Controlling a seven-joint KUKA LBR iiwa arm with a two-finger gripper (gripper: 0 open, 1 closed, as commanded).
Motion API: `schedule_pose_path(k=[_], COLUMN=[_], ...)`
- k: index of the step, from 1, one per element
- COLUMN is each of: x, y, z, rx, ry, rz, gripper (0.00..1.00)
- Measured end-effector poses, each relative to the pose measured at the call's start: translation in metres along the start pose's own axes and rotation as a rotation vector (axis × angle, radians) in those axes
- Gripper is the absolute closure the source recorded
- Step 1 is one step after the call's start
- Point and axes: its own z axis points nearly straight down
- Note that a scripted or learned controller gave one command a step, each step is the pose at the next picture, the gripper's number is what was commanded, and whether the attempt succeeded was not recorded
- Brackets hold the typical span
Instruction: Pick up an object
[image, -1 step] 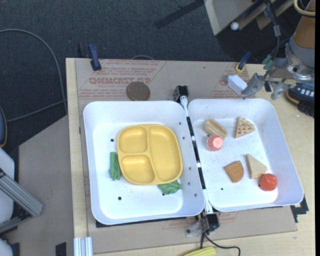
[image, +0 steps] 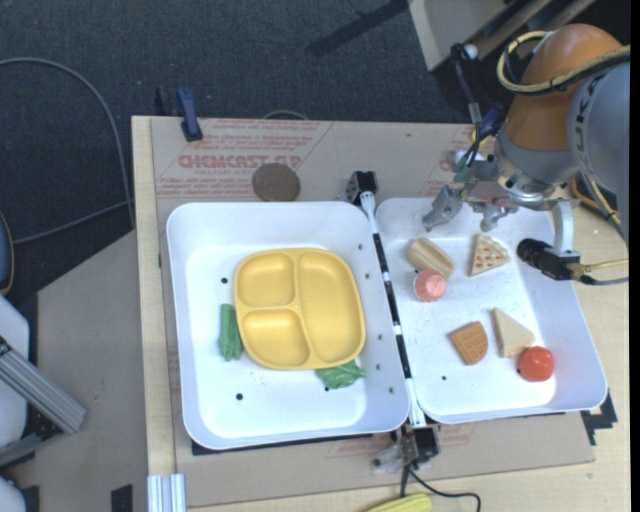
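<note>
My gripper (image: 468, 212) hangs over the far edge of the right bin (image: 570, 300), open, with nothing between its fingers. Just in front of it lie a tan bread roll (image: 428, 254) and a pizza slice (image: 489, 255). A pink round piece (image: 430, 286) touches the roll's near side. Closer to the front sit a brown cracker (image: 468, 342), a pale sandwich wedge (image: 510, 330) and a red tomato (image: 536, 363).
The left bin (image: 200, 380) holds a yellow divided plate (image: 298, 306), with a green piece (image: 230, 332) at its left and another (image: 342, 376) at its front. A brown disc (image: 276, 183) lies on the cardboard behind. Cables trail right of the arm.
</note>
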Motion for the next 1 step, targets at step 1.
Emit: schedule_pose_path(k=[1], x=[0.0058], y=[-0.0248], z=[0.0861], rx=[0.000], ry=[0.000], rz=[0.002], gripper=[0.00])
